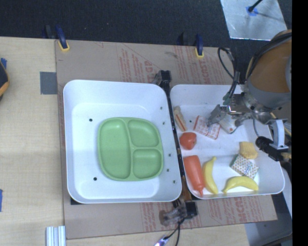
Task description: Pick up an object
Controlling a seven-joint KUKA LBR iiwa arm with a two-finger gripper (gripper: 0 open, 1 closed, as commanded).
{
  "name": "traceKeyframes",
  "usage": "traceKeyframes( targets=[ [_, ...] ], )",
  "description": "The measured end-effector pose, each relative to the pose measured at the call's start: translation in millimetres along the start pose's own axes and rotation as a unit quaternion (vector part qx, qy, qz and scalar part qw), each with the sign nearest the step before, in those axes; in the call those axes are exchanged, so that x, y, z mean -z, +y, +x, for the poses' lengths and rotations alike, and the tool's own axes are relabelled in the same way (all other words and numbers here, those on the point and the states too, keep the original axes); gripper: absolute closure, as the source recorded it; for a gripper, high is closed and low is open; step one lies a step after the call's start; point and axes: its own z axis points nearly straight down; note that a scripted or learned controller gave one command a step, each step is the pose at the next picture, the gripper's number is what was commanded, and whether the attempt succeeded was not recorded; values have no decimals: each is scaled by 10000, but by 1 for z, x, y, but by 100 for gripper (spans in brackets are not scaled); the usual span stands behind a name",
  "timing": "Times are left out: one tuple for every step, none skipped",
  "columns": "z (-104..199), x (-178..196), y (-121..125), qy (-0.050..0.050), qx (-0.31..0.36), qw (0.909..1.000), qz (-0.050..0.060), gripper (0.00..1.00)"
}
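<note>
The right bin [195,94] holds several small items: a hot dog [179,120], a red-and-white packet [208,129], a red tomato [188,140], an orange-red bottle [194,172], two bananas [210,175] [241,184], a patterned packet [245,165] and a yellow lump [248,148]. My gripper [222,120] hangs over the upper middle of this bin, just right of the red-and-white packet. Its dark fingers [214,116] stand apart, open, with nothing between them.
The left bin [77,99] holds a green divided plate [129,148]. The arm's grey body with its orange band [271,70] covers the right bin's far right corner. A black bracket [271,148] sticks in over the right rim.
</note>
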Motion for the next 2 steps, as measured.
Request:
traceKeyframes(
  targets=[
    [31, -74, 10, -14, -5, 10000, -30, 0],
    [28, -63, 11, -39, -5, 10000, -44, 100]
  ],
)
